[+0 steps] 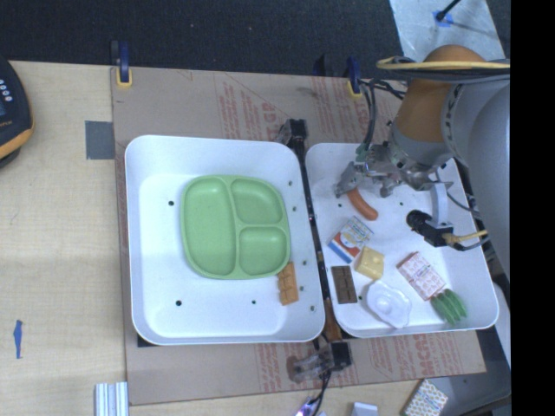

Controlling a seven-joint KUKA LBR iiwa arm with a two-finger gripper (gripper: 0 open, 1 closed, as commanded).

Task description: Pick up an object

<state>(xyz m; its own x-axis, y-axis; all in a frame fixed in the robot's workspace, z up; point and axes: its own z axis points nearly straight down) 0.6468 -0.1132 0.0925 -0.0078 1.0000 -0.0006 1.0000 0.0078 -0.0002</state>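
While the arm (451, 115) reaches in from the right, the claw (368, 183) sits low over the far end of the right bin (482, 315), and whether it is released or clenched cannot be told.

Just beside the claw, on the near side, lies an orange sausage (362, 204), apart from the fingertips as far as can be seen. Nearer the camera lie a striped packet (350, 239), a yellow block (370, 263), a brown bar (343, 284), a white lid (388, 304), a pink packet (421, 275) and a green bundle (448, 306). Left of the claw, the left bin (147, 232) holds a green divided plate (235, 226) and a small brown biscuit (287, 284).
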